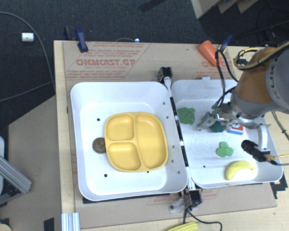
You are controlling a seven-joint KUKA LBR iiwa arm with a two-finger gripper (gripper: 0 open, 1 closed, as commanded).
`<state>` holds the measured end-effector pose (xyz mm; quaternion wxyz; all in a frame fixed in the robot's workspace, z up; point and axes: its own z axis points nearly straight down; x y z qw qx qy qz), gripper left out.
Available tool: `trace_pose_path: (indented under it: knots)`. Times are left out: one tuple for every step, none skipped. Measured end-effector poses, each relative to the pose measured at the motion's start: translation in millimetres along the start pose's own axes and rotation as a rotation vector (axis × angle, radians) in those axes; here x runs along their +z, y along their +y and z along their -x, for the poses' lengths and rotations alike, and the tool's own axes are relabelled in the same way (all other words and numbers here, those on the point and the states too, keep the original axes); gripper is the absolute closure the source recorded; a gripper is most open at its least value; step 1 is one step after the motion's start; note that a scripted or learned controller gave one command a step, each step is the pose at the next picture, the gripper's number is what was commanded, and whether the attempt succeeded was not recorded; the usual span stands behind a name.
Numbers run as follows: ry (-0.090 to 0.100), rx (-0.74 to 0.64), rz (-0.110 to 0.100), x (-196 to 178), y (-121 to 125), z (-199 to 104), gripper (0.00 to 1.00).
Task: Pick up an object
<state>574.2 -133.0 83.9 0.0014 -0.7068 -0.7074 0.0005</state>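
Observation:
My gripper (213, 121) is low inside the right bin (202, 155), near its middle, with the grey and orange arm reaching in from the right. A small dark teal object (217, 127) lies right at the gripper's tip, partly hidden by it. A flat green piece (186, 115) rests just left of the gripper, by the bin's left wall. A small green leafy toy (225, 150) lies nearer the front, and a yellow banana (239, 169) sits at the front right corner. A red, white and blue item (236, 129) peeks out under the wrist.
The left bin (86, 109) holds a yellow divided plate (136, 141) with a brown disc (99, 145) at its left edge. A black part with a cable (253, 149) hangs over the right bin's right side. An orange object (207, 49) lies on the bench behind.

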Motion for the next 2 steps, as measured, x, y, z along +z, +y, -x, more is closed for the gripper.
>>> trace_pose_path:
  knots:
    - [-0.001, 0.0, 0.005, -11.5, 1.5, 0.5, 1.0]
    - [0.0, -0.002, 0.005, -101.5, 8.9, -86.5, 1.0]
